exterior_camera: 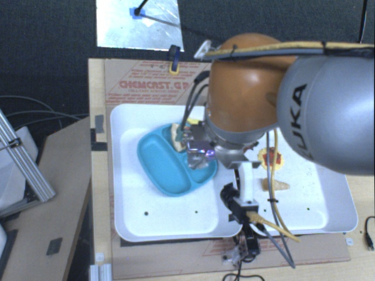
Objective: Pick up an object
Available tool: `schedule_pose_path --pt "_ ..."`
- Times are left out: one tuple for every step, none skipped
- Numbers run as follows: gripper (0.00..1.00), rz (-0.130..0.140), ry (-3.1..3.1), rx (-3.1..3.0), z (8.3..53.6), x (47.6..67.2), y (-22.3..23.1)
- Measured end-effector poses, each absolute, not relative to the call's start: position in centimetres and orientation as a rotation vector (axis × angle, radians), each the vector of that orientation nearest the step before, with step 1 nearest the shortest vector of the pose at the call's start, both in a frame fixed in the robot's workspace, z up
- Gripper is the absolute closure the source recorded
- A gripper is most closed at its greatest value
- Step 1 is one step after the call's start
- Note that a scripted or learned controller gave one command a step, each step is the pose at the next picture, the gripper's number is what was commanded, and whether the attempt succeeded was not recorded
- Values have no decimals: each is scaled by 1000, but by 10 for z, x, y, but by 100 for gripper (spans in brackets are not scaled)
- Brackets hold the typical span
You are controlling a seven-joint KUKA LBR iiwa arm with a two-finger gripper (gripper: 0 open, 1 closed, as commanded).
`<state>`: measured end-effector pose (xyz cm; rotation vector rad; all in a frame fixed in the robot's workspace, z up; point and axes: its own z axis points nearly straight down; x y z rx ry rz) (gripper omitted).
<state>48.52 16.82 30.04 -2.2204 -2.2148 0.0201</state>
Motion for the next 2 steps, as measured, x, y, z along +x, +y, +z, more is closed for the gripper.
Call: schedule_pose_path --pt "100 -15 -2228 -2220 392 487 168" --pt "100 -12 -2226 -2222 448 487 157"
